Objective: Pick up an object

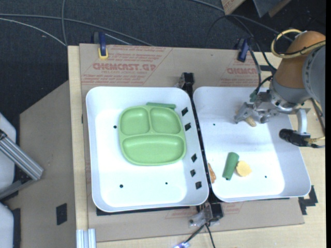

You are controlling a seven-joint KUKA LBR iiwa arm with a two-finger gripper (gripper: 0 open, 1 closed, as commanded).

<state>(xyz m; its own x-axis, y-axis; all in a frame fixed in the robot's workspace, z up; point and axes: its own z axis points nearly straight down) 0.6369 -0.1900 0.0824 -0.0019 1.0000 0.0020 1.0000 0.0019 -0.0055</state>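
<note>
Green cylinder (230, 165) in right bin (289, 187), well below end effector (252, 117).

arm (310, 71): grey shell | band (294, 61): orange, rounded, above wrist | gripper (252, 116): silver metal, tan tips | cables (282, 39): black and yellow loops, upper right | black fitting (295, 135) with white bracket, right edge

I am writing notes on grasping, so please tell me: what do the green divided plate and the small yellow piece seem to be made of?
The green divided plate looks like moulded plastic: even colour, rounded edges, soft matte sheen. The small yellow piece may be plastic or foam toy food; it is too small to tell.
</note>
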